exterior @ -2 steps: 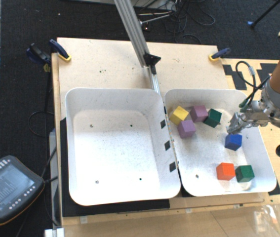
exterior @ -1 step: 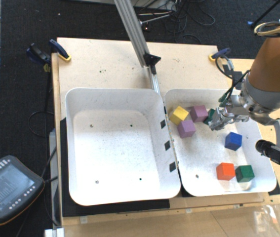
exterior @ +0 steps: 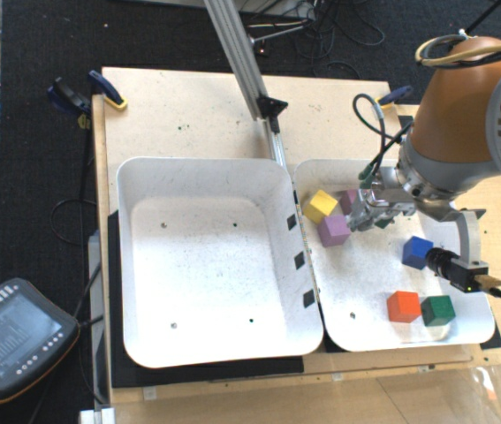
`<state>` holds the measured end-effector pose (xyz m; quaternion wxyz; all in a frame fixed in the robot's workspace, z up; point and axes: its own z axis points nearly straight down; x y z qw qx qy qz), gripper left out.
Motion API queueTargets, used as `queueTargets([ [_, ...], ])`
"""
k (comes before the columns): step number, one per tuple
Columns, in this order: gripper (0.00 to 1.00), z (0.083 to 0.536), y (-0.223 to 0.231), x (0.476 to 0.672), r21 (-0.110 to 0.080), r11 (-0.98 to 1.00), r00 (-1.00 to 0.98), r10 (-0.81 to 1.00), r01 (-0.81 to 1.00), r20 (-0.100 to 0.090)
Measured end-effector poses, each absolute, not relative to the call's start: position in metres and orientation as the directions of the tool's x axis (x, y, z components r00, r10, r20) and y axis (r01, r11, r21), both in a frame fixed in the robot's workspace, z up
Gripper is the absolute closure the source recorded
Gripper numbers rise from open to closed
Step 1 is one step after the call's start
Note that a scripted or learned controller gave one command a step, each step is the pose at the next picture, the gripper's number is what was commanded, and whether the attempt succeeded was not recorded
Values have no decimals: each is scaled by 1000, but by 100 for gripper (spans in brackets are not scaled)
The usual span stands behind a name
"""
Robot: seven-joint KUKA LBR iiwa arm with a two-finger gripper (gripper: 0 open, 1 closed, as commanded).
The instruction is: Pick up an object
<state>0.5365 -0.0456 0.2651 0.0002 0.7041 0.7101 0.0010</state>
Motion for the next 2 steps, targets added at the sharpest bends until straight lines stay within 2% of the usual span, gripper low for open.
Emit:
queueTargets([
  [1, 100, 268, 6, 545, 1, 9, -9, 1000, 1000, 1],
  [2, 100, 249, 62, 543, -3, 9, -9, 1000, 1000, 1],
])
